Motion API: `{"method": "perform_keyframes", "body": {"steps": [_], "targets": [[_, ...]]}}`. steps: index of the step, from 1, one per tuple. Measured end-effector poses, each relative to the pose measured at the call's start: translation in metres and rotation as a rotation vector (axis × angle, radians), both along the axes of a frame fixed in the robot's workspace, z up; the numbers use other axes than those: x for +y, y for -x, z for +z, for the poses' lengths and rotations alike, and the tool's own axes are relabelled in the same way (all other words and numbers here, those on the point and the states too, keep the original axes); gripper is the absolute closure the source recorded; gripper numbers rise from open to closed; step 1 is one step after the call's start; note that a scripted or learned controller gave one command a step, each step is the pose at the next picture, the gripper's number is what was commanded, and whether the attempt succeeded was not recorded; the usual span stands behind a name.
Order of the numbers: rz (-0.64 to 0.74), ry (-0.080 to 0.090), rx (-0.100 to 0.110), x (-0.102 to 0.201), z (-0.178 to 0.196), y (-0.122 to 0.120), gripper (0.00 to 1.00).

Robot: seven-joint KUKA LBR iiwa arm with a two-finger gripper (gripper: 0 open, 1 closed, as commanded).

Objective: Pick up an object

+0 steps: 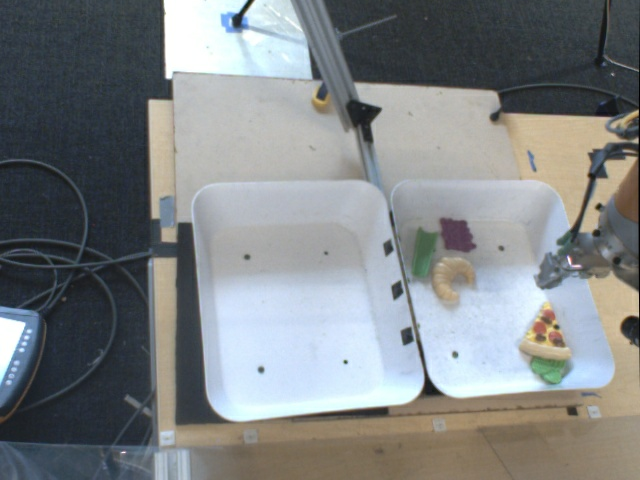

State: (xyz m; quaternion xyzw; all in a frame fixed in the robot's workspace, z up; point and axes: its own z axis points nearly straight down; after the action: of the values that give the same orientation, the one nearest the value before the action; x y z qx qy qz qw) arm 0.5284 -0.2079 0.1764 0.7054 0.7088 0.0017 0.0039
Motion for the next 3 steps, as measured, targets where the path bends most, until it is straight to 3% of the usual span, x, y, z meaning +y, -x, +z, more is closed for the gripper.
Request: {"method": "perform_keyframes", "body": {"steps": [1,3], "targets": [[0.001,-0.001,0.002,-0.001,0.042,-0.002,1.00],[0.006,-0.005,0.007,0.100,0.041,-0.040,1.00]]}}
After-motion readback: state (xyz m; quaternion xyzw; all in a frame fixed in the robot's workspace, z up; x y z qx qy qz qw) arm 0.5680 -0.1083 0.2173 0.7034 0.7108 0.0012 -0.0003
